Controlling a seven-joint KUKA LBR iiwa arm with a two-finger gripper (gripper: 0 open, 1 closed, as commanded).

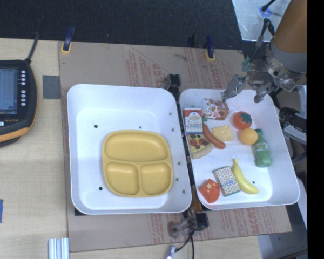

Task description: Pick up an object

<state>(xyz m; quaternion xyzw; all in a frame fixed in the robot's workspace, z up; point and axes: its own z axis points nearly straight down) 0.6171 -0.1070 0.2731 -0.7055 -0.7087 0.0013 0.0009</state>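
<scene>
Many toys (pixel 227 144) crowding right bin (pixel 283 161).

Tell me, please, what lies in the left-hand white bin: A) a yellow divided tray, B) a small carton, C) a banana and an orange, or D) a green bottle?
A: the yellow divided tray sits alone in the left bin, while the banana, orange, green bottle and small carton all lie in the right bin.
</scene>
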